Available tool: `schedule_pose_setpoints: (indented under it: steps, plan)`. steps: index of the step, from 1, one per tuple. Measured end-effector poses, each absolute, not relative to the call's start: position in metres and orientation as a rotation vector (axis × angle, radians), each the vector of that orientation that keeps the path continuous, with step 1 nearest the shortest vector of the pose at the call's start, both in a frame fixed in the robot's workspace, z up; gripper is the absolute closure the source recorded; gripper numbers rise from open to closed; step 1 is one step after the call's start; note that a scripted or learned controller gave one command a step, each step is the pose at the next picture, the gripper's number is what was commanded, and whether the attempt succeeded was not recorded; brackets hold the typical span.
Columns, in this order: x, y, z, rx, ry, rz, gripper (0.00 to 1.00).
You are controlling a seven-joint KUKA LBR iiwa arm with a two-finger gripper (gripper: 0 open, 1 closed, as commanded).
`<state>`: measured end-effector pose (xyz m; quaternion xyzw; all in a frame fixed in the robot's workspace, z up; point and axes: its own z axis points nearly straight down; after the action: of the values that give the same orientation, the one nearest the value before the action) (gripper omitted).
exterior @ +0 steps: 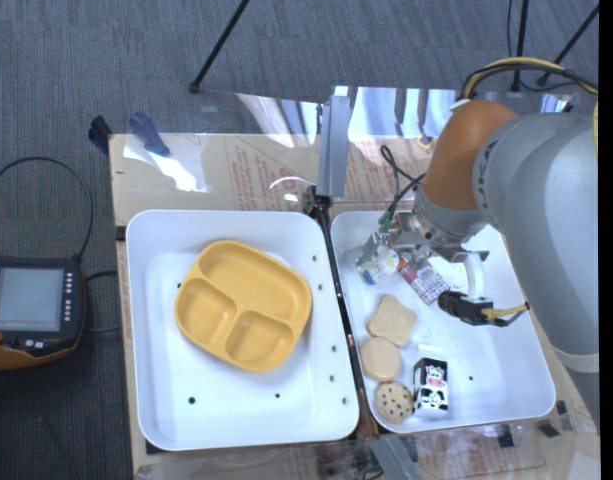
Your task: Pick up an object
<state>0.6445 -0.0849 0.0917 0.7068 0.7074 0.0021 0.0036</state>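
Observation:
My gripper hangs low over the upper left part of the right bin, under the grey arm with its orange band. Something small, pale and bluish lies right at the gripper's tip; I cannot tell whether it is gripped. A pink-and-clear wrapped packet lies just right of it. Further toward the front are a slice of toast, a round tan biscuit, a chocolate-chip cookie and a small cow-print carton.
The left bin holds a yellow divided plate. A black-and-yellow cable fitting hangs from the arm over the right bin. A handheld control pad lies on the floor at the left.

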Motion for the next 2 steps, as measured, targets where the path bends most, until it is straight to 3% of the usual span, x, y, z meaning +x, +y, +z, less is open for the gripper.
schedule_pose_setpoints:
  steps: [1, 2]
  plan:
    - [0.6447, -0.0853, 0.0998, 2.209, 2.226, -0.002, 1.00]
    - [0.6443, -0.0849, 0.0991, 2.210, 2.227, -0.004, 0.00]
